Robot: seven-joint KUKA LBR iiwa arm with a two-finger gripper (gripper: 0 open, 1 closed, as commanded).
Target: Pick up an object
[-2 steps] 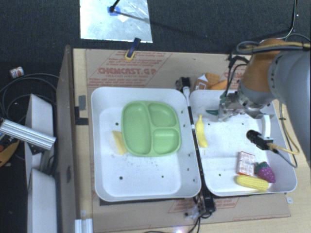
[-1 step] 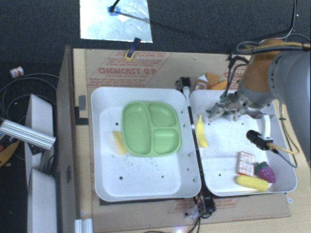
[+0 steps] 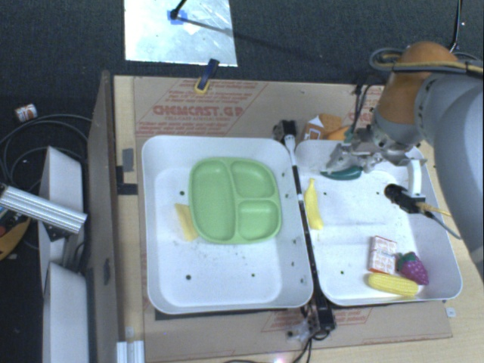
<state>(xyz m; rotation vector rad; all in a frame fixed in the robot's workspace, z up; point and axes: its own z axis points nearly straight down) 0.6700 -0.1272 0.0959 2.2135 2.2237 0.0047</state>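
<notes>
My gripper (image 3: pixel 349 159) hangs low over the far end of the right bin (image 3: pixel 446 271), close to its back rim. A teal object (image 3: pixel 346 174) lies just beneath it, touching or nearly touching; I cannot tell whether my gripper is spread or pressed together. To its left and nearer the camera, a yellow banana (image 3: pixel 311 204) leans against the bin's left wall. Well apart from my gripper, in the near right corner, lie a red and white box (image 3: pixel 382 254), a purple grape bunch (image 3: pixel 414 268) and a yellow corn cob (image 3: pixel 392 283). Further left, the left bin (image 3: pixel 162 278) holds a green divided plate (image 3: pixel 233 200) and a yellow piece (image 3: pixel 184 221).
</notes>
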